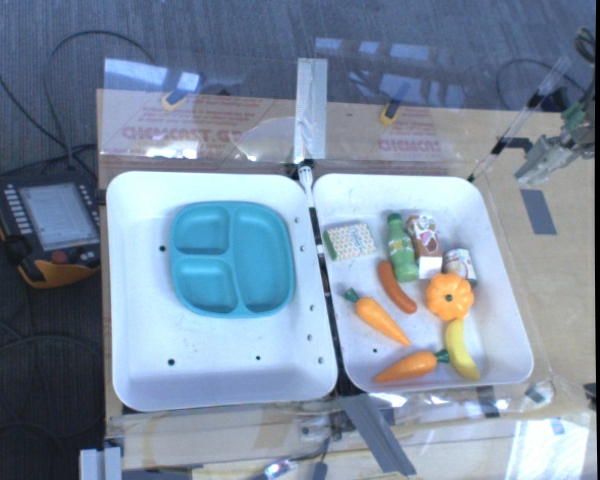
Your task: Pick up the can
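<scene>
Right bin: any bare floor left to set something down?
Right bin: bare floor along the far wall above the sponge and bottle, and the near-left corner below the carrot. Crowded around the can, hemmed by pumpkin and box. Left bin: free around the blue plate.

Smooth glossy white plastic bins (140, 368) seen; matt blue plastic divided plate (230, 258); shiny plastic orange pumpkin (449, 296), yellow banana (462, 352).

Overhead, slanted — both bins (220, 368)
</scene>
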Robot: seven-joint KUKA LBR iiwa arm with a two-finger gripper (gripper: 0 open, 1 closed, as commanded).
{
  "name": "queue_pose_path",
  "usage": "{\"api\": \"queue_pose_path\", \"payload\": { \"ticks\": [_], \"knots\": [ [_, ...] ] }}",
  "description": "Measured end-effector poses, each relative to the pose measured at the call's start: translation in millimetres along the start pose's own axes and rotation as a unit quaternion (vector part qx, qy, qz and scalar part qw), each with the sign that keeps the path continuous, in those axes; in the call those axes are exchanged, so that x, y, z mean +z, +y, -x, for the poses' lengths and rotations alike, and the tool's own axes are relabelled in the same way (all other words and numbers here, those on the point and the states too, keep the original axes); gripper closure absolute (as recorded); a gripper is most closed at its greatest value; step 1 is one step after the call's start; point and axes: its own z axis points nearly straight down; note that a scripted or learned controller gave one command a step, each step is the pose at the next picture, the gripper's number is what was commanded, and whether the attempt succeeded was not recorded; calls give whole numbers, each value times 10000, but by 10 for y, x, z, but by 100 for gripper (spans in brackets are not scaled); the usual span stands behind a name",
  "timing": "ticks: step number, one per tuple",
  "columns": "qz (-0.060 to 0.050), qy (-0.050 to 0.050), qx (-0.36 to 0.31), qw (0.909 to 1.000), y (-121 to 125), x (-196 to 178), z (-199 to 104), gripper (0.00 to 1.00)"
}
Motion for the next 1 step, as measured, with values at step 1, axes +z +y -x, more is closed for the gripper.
{"api": "queue_pose_path", "payload": {
  "ticks": [1],
  "knots": [
    [32,24,-744,9972,-988,1129,-98,100]
  ]
}}
